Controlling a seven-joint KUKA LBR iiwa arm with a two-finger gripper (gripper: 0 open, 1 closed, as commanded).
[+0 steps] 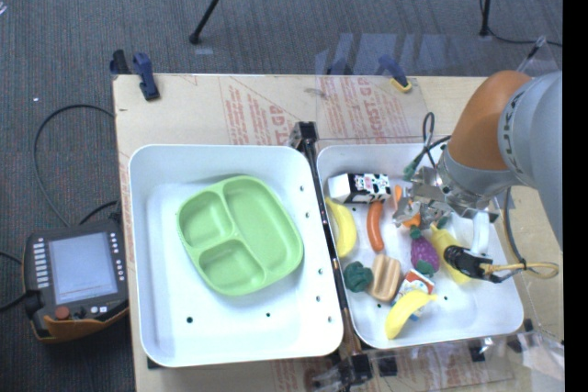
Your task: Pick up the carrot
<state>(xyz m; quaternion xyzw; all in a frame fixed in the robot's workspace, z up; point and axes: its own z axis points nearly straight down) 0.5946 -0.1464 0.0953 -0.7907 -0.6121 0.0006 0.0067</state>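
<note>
Gripper [415,214] positioned low in the right bin [501,319].
The carrot [413,219] is seen just beneath it; finger state cannot be told. Grapes [423,252], sausage [375,226] and banana [343,228] are crowded nearby.

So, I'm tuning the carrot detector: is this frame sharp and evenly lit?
Camera view: soft, even light, faint shadows; the green plate reads clearly, but small toys blur around the gripper, so the carrot is only an orange smear there.
</note>
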